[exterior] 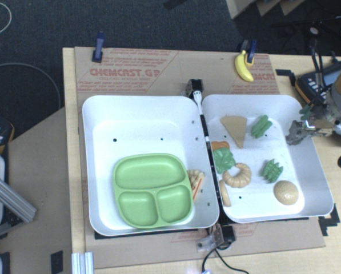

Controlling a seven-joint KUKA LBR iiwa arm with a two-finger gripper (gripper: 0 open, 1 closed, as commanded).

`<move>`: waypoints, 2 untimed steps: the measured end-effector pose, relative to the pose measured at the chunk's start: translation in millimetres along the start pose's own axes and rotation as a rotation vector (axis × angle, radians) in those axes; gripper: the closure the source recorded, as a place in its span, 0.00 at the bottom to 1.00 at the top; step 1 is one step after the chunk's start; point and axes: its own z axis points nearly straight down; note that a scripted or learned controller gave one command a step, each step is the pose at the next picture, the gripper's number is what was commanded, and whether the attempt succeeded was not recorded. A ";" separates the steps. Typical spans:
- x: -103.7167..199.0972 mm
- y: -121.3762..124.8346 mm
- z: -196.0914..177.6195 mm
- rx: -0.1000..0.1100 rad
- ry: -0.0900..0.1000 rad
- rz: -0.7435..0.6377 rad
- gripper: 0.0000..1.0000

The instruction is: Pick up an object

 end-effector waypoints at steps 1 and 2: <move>2.6 -54.3 117.5 0.011 0.003 0.009 1.00; -13.4 -60.1 135.4 -0.004 -0.002 0.008 1.00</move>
